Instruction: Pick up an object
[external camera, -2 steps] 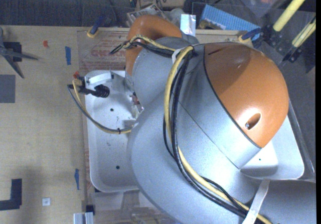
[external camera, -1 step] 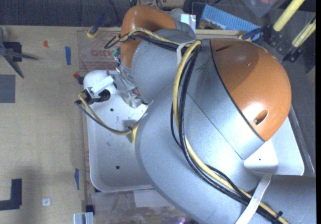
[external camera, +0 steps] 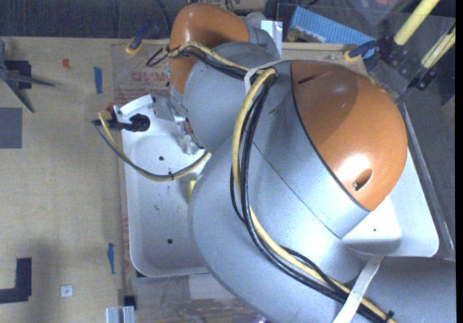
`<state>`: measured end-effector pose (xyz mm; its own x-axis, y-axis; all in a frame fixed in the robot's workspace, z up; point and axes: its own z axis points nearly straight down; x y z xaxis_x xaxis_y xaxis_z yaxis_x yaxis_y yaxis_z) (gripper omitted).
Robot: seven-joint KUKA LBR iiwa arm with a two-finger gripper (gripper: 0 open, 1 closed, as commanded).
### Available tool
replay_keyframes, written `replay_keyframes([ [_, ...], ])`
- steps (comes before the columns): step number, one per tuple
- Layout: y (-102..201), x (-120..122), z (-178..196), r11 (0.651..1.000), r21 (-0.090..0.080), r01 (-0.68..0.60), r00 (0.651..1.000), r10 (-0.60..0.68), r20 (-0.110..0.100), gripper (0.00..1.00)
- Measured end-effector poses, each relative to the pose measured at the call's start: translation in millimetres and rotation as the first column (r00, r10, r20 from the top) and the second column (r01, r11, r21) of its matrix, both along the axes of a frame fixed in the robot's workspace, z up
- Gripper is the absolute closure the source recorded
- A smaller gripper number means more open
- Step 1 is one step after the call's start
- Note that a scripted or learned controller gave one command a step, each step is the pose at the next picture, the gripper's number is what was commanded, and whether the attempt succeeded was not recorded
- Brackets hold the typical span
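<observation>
reaching in from the right, the grey arm (external camera: 304,191) covers most of both bins. its gripper (external camera: 184,137) hangs low over the far part of the left bin (external camera: 148,242); i cannot tell its state or whether it holds anything. a yellow cable (external camera: 155,173) loops just beside it. no loose object can be made out on the tabletop (external camera: 58,191).

The grey arm (external camera: 289,191) (orange-banded) bends down leftward, wrist lowered.
</observation>
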<state>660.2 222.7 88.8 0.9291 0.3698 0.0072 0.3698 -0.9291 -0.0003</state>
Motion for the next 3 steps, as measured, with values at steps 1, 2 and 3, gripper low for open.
replay_keyframes([
  [1, -0.2, -14.3, 71.7, 0.996, -0.002, 0.086, 0.996, -0.086, -0.005, 1.0],
  [2, -2.7, -13.0, 81.9, 0.996, -0.001, 0.092, 0.996, -0.092, -0.003, 1.0],
  [3, 3.1, -4.8, -0.6, 0.992, 0.002, 0.124, 0.992, -0.124, -0.004, 1.0],
])
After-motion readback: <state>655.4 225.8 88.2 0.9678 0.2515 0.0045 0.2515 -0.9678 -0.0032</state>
